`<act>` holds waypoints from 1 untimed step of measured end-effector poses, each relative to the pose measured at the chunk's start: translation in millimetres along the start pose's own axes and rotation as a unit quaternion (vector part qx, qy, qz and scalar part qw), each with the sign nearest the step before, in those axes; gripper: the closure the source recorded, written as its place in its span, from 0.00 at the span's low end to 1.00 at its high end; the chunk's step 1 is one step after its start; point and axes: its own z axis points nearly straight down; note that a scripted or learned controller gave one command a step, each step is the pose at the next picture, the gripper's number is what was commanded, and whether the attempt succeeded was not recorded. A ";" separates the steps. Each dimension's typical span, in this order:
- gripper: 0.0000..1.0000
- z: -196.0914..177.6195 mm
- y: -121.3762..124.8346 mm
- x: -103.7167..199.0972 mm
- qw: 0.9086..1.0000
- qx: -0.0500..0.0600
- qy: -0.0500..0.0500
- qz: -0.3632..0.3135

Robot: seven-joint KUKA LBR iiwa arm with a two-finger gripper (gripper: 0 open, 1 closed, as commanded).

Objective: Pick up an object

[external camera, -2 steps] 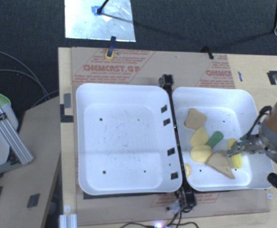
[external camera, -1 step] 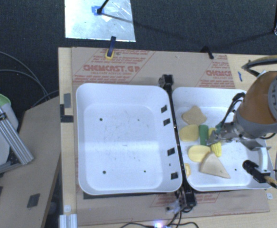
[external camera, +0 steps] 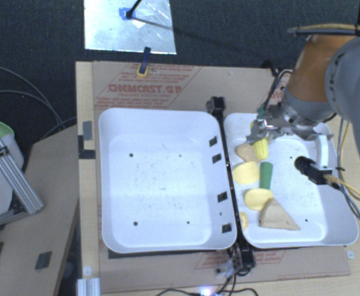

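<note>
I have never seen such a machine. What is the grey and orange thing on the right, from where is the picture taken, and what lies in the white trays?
It is a robot arm; its gripper grasps things. One camera above the bench looks down at a slant. Two shallow white bins lie side by side. The right bin contains toy foods: a corn cob right under the gripper, a green stick, yellow pieces and a tan wedge. Whether the gripper holds the corn, I cannot tell.
</note>
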 end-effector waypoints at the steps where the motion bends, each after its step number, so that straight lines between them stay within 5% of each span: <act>1: 1.00 7.5 -36.4 72.5 1.000 0.009 0.001 0.002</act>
